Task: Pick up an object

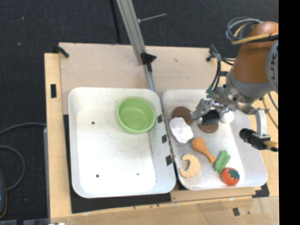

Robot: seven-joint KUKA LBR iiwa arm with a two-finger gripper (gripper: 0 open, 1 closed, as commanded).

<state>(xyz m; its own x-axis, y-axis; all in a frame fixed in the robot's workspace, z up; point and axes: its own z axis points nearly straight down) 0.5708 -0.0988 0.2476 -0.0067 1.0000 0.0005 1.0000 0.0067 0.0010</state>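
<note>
The grey arm [253, 55] with its orange band reaches in from the right of the frame and bends down over the right bin [253, 172], ending in the jaws [209, 112] above that bin's upper middle. Whether the jaws are spread or pressed together cannot be told from this slanted view; the metal parts blur into one another and nothing can be seen pinched between them.

Just below and beside the jaws lie two brown round pieces: one brown disc [180, 113] toward the bin's upper left corner and a second brown piece [210, 126] directly under the jaws, partly covered by them. A small white ball [228, 117] sits just right of that.

Lower in the right bin, a crumpled white object [181, 130] lies against the left wall. Beside it, an orange spoon-shaped toy [204, 149] points diagonally toward the lower right, touching a green strip-like piece [222, 159]. A red tomato-like toy [230, 176] rests near the lower right corner, and a tan croissant-shaped toy [190, 166] lies at the lower left of the same bin.

The left bin [93, 172] holds a green bowl [136, 115], upright, in its upper right part, close to the wall shared with the other bin.

Both bins sit side by side on the pale bench [103, 60]. A grey metal bar [131, 22] slants from the top of the frame down to the gap between the bins.
</note>
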